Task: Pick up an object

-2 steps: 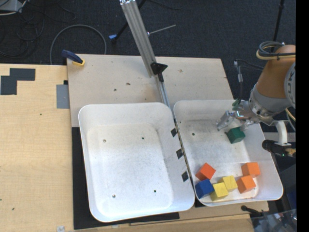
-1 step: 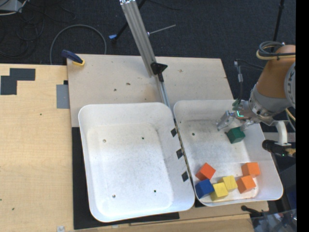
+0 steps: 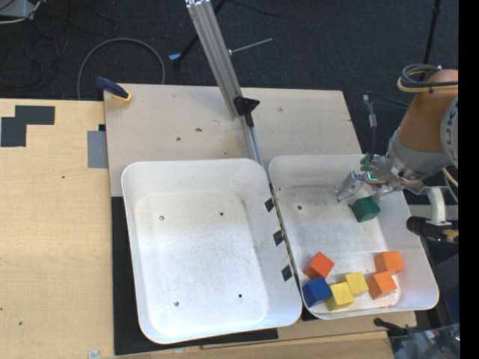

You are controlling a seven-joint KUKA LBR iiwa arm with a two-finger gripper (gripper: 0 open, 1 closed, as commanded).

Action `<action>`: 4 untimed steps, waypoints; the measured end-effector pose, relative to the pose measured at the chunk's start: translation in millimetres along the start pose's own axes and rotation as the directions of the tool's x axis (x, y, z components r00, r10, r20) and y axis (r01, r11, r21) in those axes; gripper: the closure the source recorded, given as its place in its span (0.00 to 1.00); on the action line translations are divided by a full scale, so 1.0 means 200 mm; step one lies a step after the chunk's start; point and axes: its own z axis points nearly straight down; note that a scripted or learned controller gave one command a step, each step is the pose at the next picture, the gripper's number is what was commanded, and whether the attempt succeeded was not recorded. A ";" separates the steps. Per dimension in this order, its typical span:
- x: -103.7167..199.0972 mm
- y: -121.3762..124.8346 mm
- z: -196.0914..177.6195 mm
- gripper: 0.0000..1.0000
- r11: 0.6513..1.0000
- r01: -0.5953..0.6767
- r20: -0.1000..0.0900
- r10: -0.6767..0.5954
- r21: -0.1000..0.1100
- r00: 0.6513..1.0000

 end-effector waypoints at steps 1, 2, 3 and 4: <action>0.00 0.00 0.00 0.00 1.000 0.000 0.000 0.000 0.000 1.000; 0.00 0.00 0.00 0.00 1.000 -0.001 0.000 0.001 -0.001 1.000; 0.00 0.00 0.00 0.00 1.000 -0.001 0.000 0.001 -0.001 1.000; 0.00 0.00 0.00 0.00 1.000 -0.001 0.000 0.001 -0.001 1.000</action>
